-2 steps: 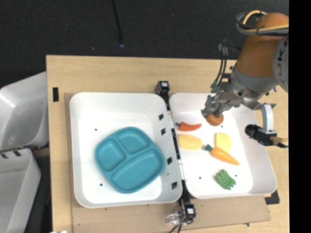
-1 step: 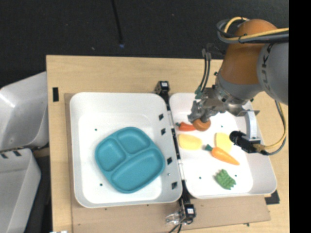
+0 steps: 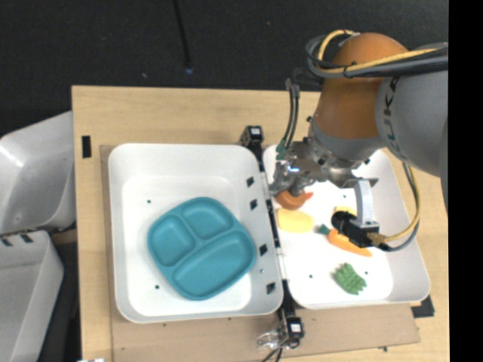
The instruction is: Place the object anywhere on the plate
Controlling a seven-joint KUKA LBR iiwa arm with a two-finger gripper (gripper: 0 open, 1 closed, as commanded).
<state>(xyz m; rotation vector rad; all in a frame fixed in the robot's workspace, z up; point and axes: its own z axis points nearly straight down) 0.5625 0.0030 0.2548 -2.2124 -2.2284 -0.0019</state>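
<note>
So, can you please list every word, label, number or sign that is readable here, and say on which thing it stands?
Readable text: none.
Grey arm: dark marks on its casing, cut off and too blurred to read.
Blue plate, white bins and the food pieces: no lettering visible.

My arm is grey with a rounded orange band above the wrist; black and yellow cables loop over it, metal fittings below.
</note>
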